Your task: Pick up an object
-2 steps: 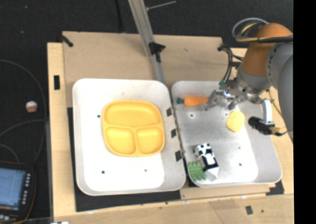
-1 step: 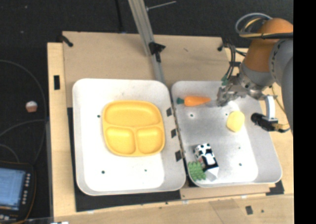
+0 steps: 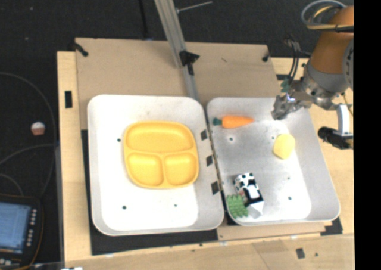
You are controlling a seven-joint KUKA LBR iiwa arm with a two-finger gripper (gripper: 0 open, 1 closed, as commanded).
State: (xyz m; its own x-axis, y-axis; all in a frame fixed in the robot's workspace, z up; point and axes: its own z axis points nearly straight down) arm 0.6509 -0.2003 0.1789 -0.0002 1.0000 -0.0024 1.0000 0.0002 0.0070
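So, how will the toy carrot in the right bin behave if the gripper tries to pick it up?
The toy carrot looks rounded and tapered, so it may roll or slip from the fingers. It seems smooth, probably plastic, hence stiff and light. It lies flat near the right bin's far edge.

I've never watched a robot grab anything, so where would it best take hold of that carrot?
Probably from straight above, closing across the carrot at its thick orange middle. It lies flat, long axis left-right, green top toward the bin wall, so fingers fit on its front and back sides.

Carrot (image 3: 234, 121), lemon (image 3: 284, 146), cow toy (image 3: 248, 188) (right bin)
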